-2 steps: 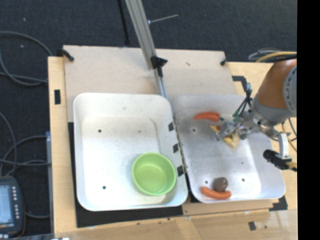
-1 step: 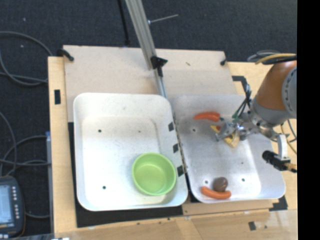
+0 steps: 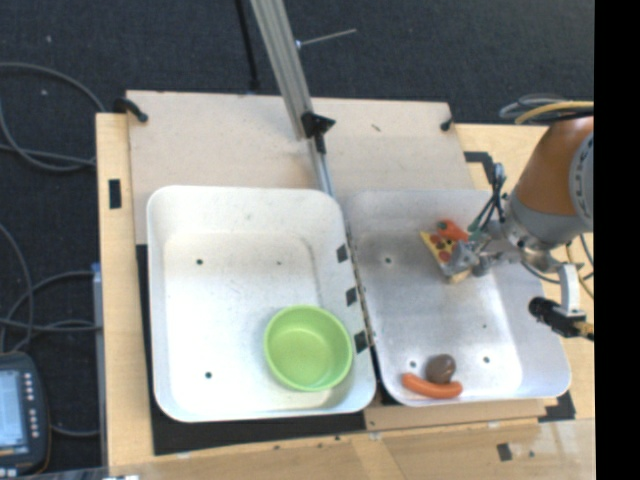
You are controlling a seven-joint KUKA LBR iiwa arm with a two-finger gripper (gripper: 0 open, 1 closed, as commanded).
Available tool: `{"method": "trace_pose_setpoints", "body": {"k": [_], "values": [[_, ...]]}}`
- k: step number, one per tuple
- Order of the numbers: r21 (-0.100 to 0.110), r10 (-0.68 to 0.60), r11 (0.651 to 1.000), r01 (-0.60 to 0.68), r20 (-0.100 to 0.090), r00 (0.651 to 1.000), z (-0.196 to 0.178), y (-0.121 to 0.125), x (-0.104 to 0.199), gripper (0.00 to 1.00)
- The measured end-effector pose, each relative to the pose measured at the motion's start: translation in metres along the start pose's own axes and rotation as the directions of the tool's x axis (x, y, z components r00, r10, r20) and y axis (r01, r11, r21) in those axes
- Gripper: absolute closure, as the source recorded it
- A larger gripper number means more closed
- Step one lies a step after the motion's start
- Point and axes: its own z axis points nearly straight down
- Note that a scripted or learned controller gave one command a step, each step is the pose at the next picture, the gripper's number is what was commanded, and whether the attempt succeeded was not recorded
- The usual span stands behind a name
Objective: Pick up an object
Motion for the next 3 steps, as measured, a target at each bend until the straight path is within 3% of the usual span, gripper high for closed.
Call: {"method": "trace_pose_setpoints", "body": {"k": [2,3], "values": [[-0.006,-0.004,1.0,0.004,-0.001,1.0,-0.129,0.001,-0.003,1.0],[-0.002,-0.004,1.0,0.004,-0.003,1.0,-0.154,0.002,-0.004,1.0]]}}
